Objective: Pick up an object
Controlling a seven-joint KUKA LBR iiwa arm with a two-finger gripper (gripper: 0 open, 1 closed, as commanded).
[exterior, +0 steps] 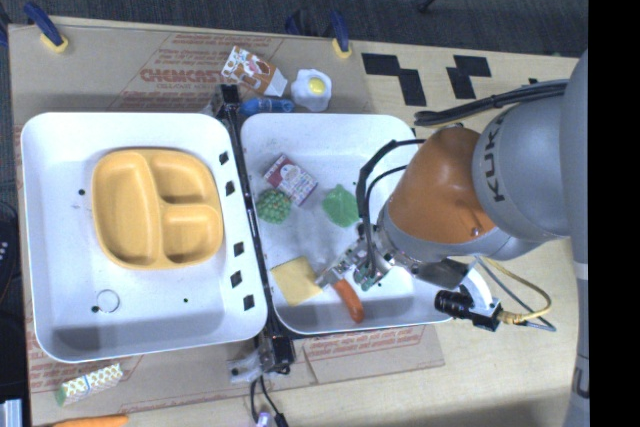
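Bench (480, 375) bears left bin (50, 215); right bin (330, 127); egg toy (312, 88) behind.

Glossy yellow plastic tray (157, 207) in smooth white bin (50, 215).

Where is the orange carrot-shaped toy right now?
The orange carrot-shaped toy lies in the right white bin, near its front wall, just right of the pale yellow wedge and directly below the gripper.

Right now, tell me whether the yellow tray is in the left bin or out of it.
In. The yellow tray lies flat on the floor of the left bin, white rim showing on all sides.
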